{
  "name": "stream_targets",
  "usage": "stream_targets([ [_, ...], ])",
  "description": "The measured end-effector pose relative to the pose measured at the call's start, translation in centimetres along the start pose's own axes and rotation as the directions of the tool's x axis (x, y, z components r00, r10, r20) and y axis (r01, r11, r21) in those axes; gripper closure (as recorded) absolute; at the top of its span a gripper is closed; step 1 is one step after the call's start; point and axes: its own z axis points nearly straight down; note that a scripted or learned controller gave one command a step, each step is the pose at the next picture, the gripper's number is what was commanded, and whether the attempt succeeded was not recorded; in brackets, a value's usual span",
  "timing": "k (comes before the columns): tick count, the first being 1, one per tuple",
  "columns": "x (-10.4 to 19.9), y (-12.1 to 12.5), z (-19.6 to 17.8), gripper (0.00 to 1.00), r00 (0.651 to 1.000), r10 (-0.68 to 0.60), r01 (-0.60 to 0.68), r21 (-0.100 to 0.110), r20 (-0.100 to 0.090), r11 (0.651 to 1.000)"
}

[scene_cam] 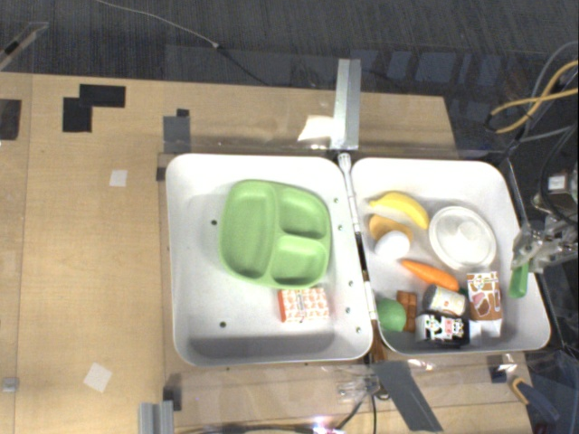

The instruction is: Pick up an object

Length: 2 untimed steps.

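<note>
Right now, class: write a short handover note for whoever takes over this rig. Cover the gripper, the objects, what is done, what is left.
Gripper: at the right bin's right rim, nothing seen between its fingers.
Right bin: banana, white bowl, carrot, cartons.
Left bin: green divided plate, small red-patterned box.
Done: nothing picked.
Left: pick up one object.
</note>
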Motion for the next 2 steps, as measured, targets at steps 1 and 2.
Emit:
stream_targets([
  [1,-1.1,-2.5,0.9,1.0,0.943,-0.333,0.333,0.001,0.001,0.943],
  [2,-4.6,-11.3,-0.6,1.0,0.836,-0.549,0.549,0.004,0.001,0.836],
])
